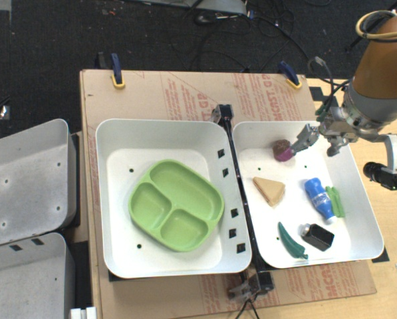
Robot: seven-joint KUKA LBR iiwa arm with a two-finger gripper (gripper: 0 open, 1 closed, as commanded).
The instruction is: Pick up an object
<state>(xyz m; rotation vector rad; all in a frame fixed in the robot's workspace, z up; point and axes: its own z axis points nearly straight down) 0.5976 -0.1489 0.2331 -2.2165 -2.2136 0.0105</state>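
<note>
Objects for picking lie scattered in the right bin [364, 198] on my desk [158, 92], a brown board clamped at its far edge over a dark floor strewn with cables. The left bin [112, 151] carries a pale green divided plate [176, 205], smooth and rounded, with three compartments. In my bin I see a tan wedge [270, 191] near the middle, a blue bottle [318, 199] just beside a green strip [336, 201], a dark green curved piece [290, 240] and a small black block [318, 236] near the front wall. My jaws [303, 141] hang over the far part of this bin, right at a purple lump [282, 150]; whether they are spread or closed I cannot tell, since the fingertips blur into it. My orange band is cut off at the frame's edge.
</note>
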